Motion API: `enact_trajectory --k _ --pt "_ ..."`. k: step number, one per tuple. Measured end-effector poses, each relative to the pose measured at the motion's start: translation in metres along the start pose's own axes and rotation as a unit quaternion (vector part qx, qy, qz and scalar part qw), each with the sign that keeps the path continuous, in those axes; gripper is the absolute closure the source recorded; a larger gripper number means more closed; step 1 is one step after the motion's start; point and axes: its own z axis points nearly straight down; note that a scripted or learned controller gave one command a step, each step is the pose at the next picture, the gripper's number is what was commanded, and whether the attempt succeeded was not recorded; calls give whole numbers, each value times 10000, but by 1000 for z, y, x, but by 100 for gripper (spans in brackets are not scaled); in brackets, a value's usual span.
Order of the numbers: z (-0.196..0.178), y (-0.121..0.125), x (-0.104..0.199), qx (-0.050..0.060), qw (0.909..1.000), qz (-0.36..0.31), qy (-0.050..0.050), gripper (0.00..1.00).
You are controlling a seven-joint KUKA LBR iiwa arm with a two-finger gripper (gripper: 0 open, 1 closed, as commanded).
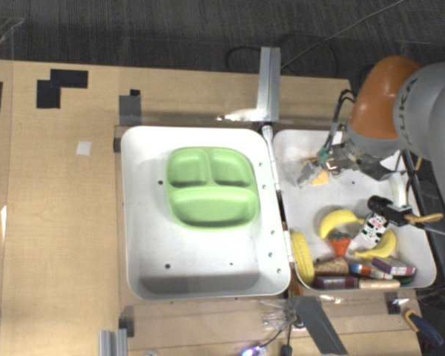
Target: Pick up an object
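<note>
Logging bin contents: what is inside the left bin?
The left bin holds one green tray with three compartments, nothing showing in them. The bin floor under the tray is covered.

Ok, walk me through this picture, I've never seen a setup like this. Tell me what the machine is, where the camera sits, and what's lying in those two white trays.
The camera hangs above a wooden bench, looking down at a slant. The grey shape with the orange band is a robot arm reaching in from the right. Its gripper is low over the right bin, near a small yellow piece; I cannot tell whether it holds anything. The left bin holds a green divided tray. The right bin's near end has a heap of toys: a banana, a corn cob and several markers.
</note>
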Motion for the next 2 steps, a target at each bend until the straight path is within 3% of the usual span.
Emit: enact_trajectory --k 1,2 --pt "-11 2 0 -29 10000 1 -5 100" --pt "-87 40 63 12 9848 1734 1 100"
